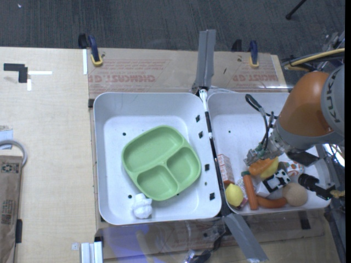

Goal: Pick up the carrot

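Carrot (250, 192) lies in the right bin (233, 119), near its front edge, pointing roughly from back to front. I count one carrot there, and just beside it, toward the front right corner, one more long orange-red piece (271, 203) that lies crosswise; I cannot tell what this one is. Touching the carrot on its left side is one yellow lemon (234, 194). One yellow-orange fruit (264, 166) sits just behind the carrot, and one beige round thing (296, 194) is in the front right corner. Between them I see one small black and white item (278, 179), too small to name. One narrow packet (224, 168) lies along the left wall of this bin.

My tool (256, 156) is low over the right bin, just above the yellow-orange fruit and a little behind the carrot. Whether it is apart or together I cannot tell, because my arm (307, 111) covers much of it. It does not touch the carrot as far as I see.

The left bin (104, 158) holds one green tray (160, 162) with three compartments, and one small white object (141, 206) near the front edge, touching the tray's corner. Two bins stand side by side on the tabletop (44, 147).
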Controlling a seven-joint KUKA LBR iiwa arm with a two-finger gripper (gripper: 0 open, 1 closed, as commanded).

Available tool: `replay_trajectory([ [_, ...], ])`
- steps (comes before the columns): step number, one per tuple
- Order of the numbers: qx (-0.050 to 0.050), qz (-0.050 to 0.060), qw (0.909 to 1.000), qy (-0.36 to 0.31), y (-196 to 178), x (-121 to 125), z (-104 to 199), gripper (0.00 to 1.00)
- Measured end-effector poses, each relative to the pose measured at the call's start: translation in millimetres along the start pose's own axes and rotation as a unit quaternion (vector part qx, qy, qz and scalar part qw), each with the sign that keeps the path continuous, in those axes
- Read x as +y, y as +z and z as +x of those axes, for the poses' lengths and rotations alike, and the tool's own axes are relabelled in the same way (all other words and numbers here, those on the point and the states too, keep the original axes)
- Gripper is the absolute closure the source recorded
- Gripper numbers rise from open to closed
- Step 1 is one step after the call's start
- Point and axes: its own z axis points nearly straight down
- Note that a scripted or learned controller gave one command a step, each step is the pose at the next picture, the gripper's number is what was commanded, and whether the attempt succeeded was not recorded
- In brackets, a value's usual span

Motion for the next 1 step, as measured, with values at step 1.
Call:
replay_trajectory([
  [1,0.001,0.003,0.9993,-0.037,10.7,21.7,-71.3,1.00],
])
